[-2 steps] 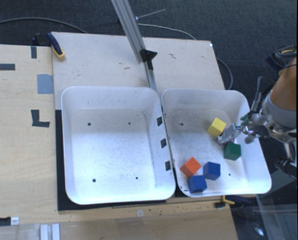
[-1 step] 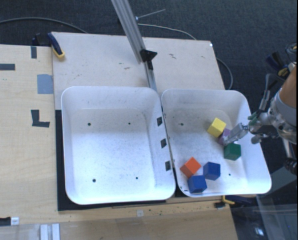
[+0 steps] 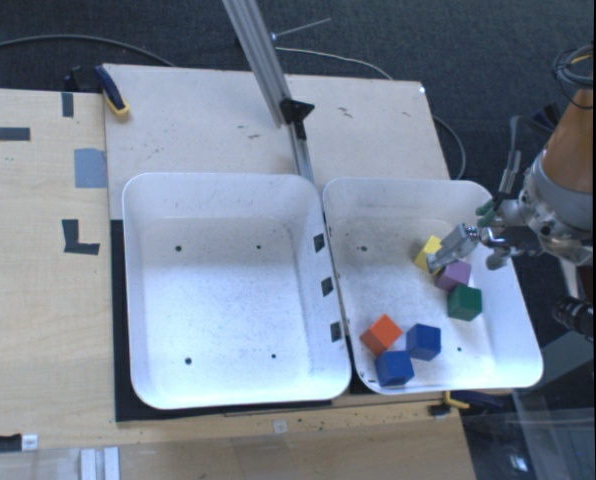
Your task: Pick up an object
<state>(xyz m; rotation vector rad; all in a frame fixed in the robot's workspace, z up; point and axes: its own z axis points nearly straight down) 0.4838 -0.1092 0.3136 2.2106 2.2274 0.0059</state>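
A robotics lab is indicated by the plywood bench (image 3: 38, 288) marked with grey tape patches, two shallow white bins (image 3: 138, 298) set side by side, an aluminium mounting rail (image 3: 258, 43), loose cables (image 3: 358, 63) laid over dark carpet, and coloured test blocks (image 3: 423, 341).

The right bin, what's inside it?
In the right bin: yellow block, purple block, green block, orange block, two blue blocks. The claw partly covers the yellow.
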